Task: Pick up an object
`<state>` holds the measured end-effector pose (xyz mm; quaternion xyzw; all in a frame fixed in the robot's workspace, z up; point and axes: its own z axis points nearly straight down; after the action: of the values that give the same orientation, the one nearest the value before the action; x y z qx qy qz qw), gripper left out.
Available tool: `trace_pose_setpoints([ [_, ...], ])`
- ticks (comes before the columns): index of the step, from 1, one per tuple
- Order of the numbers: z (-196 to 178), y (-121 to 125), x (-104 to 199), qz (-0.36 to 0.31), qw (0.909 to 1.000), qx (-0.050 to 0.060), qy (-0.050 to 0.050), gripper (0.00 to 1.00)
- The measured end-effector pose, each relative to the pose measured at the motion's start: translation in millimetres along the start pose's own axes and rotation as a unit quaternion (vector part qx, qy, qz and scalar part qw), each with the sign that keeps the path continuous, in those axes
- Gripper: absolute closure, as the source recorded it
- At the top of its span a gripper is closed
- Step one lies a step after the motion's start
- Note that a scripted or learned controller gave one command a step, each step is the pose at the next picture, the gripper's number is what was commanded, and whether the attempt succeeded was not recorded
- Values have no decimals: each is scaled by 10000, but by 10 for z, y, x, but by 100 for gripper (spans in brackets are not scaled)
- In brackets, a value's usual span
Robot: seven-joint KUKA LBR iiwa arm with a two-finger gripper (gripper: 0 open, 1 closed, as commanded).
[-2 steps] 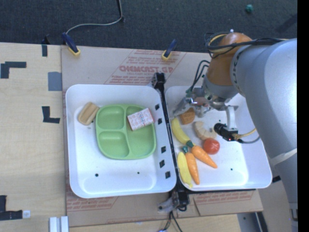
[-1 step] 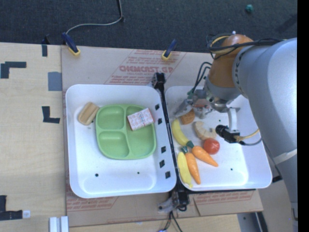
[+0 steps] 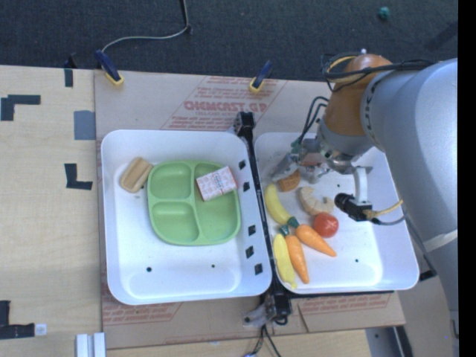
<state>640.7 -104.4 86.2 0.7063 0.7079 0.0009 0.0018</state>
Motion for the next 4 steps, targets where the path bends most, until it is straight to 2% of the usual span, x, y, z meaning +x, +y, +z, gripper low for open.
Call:
trace_pose_setpoints([
  [1,-3,-160,16,7,10000,-5,-6,0],
  [2,8,239,57,4,10000,6,1,0],
  [4,2,65,13,2,10000,3,-2,0],
])
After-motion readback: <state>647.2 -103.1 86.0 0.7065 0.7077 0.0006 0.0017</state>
